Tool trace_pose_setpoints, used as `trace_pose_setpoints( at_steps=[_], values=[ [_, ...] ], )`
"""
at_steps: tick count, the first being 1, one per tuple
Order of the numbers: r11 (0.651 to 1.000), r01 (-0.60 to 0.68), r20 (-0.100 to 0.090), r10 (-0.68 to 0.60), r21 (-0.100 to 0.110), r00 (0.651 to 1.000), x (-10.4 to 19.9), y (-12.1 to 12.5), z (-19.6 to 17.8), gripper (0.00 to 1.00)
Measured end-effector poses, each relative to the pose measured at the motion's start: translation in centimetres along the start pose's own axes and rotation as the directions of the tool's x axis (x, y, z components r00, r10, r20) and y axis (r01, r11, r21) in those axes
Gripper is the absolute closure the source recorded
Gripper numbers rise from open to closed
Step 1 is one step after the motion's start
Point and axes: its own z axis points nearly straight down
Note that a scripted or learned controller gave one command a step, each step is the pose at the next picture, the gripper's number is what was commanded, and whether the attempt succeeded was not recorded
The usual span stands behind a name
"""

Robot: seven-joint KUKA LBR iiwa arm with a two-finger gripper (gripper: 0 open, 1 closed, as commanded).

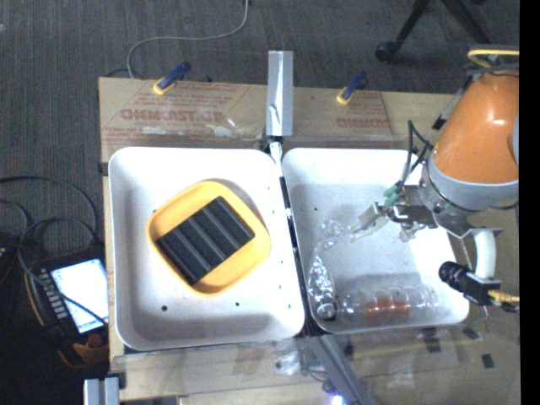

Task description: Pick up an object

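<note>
The clear plastic bottle [384, 304] lies at the right bin's [337, 171] six o'clock edge: light, slippery, crushable, best pinched across its middle. Whether the end effector [380, 216] is spread, I cannot tell

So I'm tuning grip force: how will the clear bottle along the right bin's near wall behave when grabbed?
The bottle lies on its side, so a nudge probably rolls it. It looks thin, clear plastic, likely light and apt to crush. Its smooth surface may slip from the gripper.
</note>
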Motion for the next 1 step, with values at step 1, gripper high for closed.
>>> trace_pose_setpoints(
  at_steps=[1],
  values=[
    [0.999,0.043,0.0,-0.043,-0.001,0.999,2.03,-1.04,5.6,0.0]
  ],
)
